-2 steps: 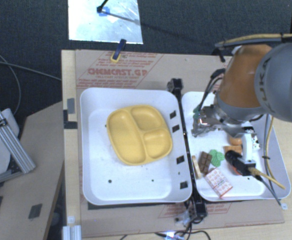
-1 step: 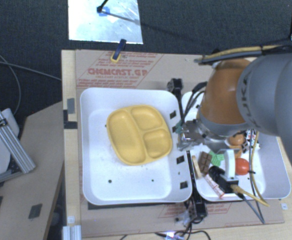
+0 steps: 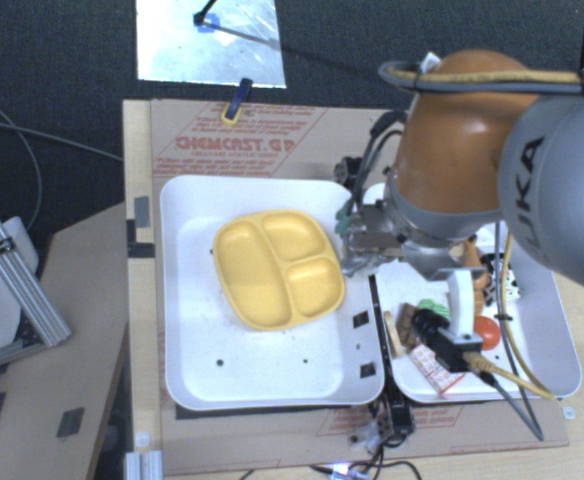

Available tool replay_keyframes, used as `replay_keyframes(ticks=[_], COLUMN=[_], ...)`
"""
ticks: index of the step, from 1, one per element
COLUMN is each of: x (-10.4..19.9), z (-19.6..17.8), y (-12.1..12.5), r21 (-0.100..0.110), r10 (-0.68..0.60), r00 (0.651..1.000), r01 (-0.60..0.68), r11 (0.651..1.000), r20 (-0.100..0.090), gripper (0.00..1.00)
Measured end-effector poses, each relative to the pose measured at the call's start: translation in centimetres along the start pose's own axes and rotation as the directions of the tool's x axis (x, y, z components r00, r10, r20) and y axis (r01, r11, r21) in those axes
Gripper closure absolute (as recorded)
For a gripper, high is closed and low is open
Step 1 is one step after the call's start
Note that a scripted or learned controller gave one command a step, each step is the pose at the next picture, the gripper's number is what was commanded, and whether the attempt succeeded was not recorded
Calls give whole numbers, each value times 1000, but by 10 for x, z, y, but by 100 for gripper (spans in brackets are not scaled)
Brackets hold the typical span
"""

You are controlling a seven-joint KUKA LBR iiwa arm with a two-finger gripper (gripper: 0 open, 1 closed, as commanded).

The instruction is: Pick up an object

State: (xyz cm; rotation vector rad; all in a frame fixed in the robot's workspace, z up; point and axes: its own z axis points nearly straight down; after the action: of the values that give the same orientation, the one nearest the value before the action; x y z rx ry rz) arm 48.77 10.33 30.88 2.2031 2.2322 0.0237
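And there was the gripper (image 3: 360, 250), down low over the seam where the two bins met, and whether its jaws stood apart or together could not be told: the wrist hid them from above. Nothing could be seen caught in it, so call it no pick yet.

Right beside it, the plate (image 3: 277, 268): yellow, three compartments, lying flat in the left bin (image 3: 202, 368) with its right edge just at the gripper. Touching or a hair apart? Could not be told from that angle. By position it looked the likeliest target, though that was only a guess.

Out the other way, the right bin (image 3: 557, 358) held the clutter, all of it lying loose. There was a green piece (image 3: 430, 308), a red piece (image 3: 487, 333) near it, a brown block (image 3: 406, 322), and a red-and-white packet (image 3: 432, 365) towards the near rim. The arm (image 3: 492, 158) covered the back of that bin, so anything under it stayed out of the count.

So where did the task stand? Early, by the look of it. The approach seemed made, with the gripper low and next to something it could take. Still left: a firm grasp on one object, then a lift clear of the bin. A wide, flat plate looked an awkward thing for two jaws to take, and a slip off its rim was the risk.
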Motion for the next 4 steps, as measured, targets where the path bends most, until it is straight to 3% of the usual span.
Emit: replay_keyframes(ticks=[1, 2, 3, 4], x=[-5, -4, 27, 26], z=[7, -117, -22, -37], y=[-1, 2, -1, 1], r21=[11, -2, 18, 10], r10=[8, 8, 5, 0], r00=[1000, 1000, 1000, 1000], r01=[-8, -8, -6, 0], r11=[1000, 1000, 1000, 1000], r20=[6, 3, 7, 6], gripper=[0, 0, 0, 100])
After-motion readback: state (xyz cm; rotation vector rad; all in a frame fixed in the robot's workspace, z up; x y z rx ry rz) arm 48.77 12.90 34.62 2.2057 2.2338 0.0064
